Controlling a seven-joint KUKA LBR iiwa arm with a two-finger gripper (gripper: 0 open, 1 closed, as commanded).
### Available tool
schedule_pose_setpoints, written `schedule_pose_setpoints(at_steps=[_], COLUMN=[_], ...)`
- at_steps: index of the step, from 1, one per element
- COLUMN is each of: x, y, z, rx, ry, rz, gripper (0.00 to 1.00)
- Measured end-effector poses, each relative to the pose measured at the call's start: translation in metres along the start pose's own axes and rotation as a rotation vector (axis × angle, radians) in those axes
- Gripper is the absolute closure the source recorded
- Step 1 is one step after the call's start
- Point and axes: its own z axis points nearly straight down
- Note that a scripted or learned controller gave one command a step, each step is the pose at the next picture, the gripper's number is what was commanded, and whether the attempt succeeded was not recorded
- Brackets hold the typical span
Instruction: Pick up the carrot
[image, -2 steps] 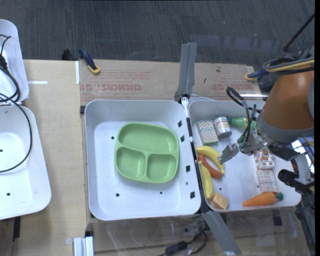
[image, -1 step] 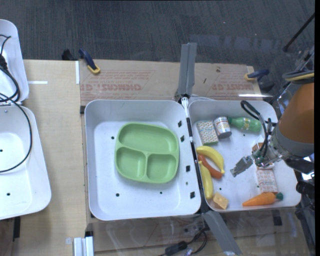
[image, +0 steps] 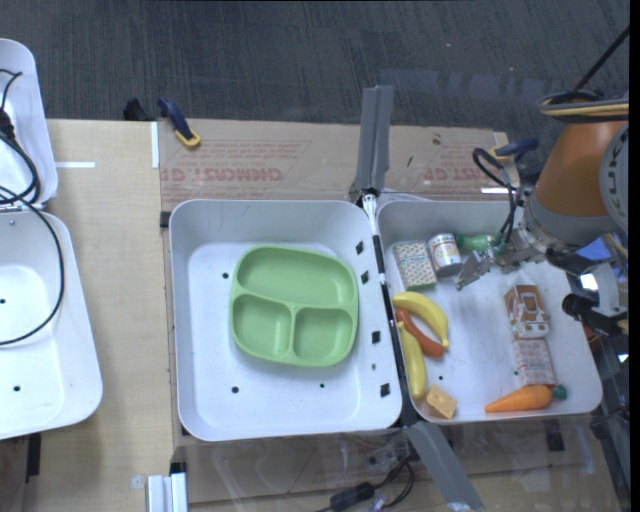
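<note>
The carrot is orange with a green stub at its right end. It lies flat in the front right corner of the right bin, close to the front wall. My gripper hangs over the back middle of that bin, just right of a small can. The carrot is well in front of it and to the right, and nothing touches it. The grey arm with its orange band comes in from the right, above the bin's back right corner.
The right bin also holds a banana, a red sausage, a cheese wedge, a small box and a brown snack pack just behind the carrot. A green divided plate lies in the left bin.
</note>
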Motion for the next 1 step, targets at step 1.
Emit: schedule_pose_setpoints(at_steps=[1], x=[-0.0445], y=[0.0181], z=[0.0135], rx=[-0.002], ry=[0.012], rz=[-0.222], gripper=[0.00])
